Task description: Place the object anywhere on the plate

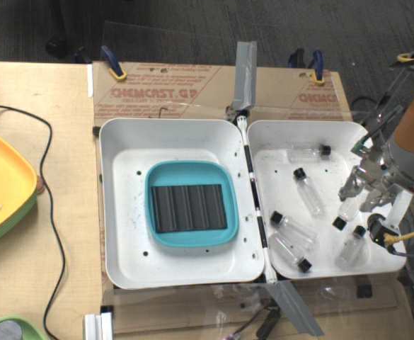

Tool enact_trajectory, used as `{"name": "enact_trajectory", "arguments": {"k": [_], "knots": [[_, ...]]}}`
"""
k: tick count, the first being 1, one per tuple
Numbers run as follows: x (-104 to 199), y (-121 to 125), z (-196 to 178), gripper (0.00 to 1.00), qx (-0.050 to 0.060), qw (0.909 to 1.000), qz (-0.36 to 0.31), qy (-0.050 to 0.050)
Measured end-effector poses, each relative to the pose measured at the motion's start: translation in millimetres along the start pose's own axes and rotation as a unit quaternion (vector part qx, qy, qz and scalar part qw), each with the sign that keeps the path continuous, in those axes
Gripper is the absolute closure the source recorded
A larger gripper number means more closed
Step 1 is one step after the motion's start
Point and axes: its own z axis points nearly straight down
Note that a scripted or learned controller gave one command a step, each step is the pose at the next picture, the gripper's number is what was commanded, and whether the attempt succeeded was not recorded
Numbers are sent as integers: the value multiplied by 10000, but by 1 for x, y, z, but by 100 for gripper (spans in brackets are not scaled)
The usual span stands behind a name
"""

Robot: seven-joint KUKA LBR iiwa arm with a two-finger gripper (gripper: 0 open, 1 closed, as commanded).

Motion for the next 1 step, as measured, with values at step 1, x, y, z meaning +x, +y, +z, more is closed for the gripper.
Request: {"name": "enact_trajectory", "arguments": {"k": [1], "knots": [[0, 0, 0, 0, -1, 10000, 0, 0]]}}
